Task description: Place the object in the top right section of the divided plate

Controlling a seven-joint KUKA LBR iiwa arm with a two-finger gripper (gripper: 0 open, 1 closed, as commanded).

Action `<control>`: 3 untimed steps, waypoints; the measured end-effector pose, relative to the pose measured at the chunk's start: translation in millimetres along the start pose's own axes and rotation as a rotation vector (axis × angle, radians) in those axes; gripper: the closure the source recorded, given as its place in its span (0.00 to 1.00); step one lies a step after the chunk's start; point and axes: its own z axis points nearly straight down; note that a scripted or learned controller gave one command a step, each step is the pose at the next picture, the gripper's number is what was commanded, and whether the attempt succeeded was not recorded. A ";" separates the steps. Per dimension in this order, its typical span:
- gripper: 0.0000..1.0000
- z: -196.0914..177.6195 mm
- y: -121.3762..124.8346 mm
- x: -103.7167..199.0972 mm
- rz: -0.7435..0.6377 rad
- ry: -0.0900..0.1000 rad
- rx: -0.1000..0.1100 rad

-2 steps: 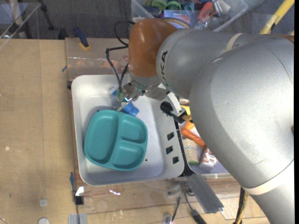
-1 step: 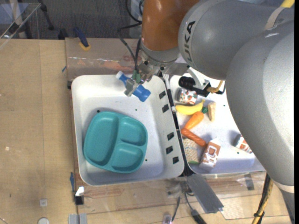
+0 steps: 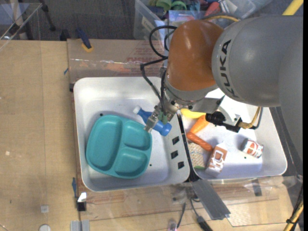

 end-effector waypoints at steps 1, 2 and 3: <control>1.00 6.7 1.8 49.0 -0.074 0.001 0.001; 1.00 -29.7 -15.1 88.8 -0.241 0.001 0.001; 0.00 -29.8 -15.1 88.6 -0.241 0.001 0.001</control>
